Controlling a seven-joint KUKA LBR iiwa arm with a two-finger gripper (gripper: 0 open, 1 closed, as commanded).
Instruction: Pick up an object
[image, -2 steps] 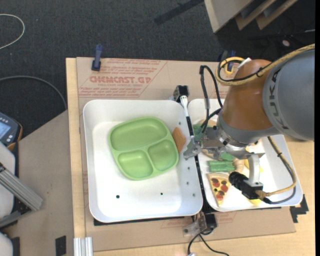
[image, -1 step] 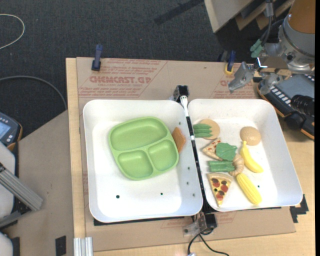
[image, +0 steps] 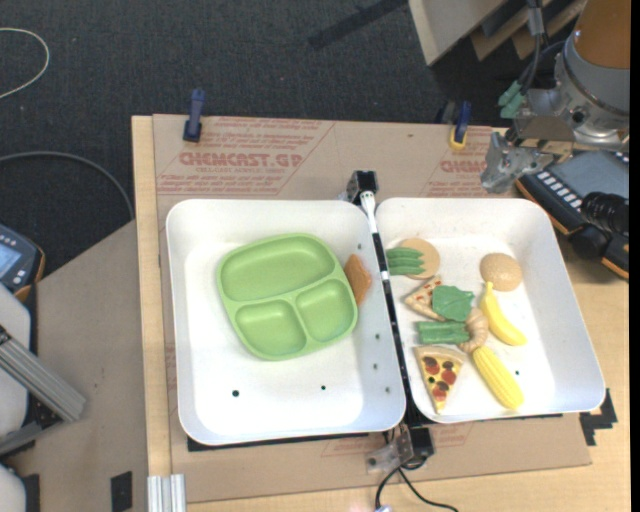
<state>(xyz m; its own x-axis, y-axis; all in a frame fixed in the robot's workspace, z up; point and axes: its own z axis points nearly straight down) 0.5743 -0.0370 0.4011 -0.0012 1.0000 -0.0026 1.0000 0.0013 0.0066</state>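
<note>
Brown board (image: 300, 160) under both bins reads "CHEMCAST GP".

I see brown bench board (image: 300, 160) with red print. Two white bins sit on it, touching: left bin (image: 190, 300), right bin (image: 560, 300). Two blue clamps (image: 193, 115) grip far edge.

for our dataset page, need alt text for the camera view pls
Two white bins sit side by side: the left bin holds a green divided plate, the right bin toy food including a banana, corn and pizza slices. The gripper hangs above the right bin's far edge.
</note>
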